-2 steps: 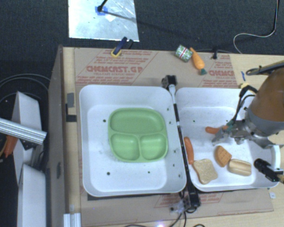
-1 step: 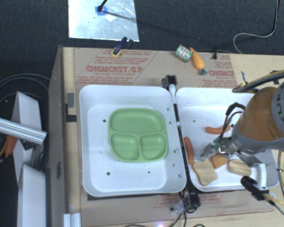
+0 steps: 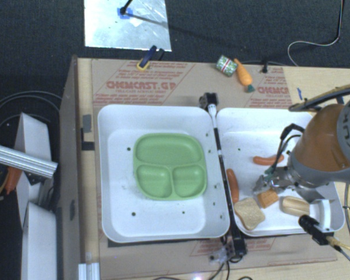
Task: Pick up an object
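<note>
Hovering low in the right bin [image 3: 245, 121], our fingers [image 3: 267, 185] sit just above the orange cube [image 3: 268, 199]; we cannot tell their opening.

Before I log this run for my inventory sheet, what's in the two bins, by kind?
Green divided plate: 1
Sausages: 2
Bread slice: 1
Small brown chunk by the gripper: 1
Pale roll: 1
Total: 6
</note>
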Controlling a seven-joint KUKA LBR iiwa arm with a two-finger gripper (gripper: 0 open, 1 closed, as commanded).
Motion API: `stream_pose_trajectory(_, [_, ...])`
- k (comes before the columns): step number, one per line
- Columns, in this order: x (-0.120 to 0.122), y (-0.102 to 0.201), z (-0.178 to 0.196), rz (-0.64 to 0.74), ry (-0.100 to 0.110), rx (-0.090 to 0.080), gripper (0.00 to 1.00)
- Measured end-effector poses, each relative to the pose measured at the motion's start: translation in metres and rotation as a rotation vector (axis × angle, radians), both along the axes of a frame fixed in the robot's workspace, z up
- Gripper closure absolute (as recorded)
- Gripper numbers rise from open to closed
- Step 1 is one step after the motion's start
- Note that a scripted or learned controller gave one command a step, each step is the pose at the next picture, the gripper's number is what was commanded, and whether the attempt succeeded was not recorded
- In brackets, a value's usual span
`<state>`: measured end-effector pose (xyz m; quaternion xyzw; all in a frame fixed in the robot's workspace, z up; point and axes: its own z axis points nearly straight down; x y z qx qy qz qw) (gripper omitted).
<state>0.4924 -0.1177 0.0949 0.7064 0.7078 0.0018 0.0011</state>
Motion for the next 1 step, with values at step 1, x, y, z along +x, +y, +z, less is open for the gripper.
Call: stream_pose_trajectory(1, [0.0448,0.1157,0.0898,0.002,0.002,0.001,1.0])
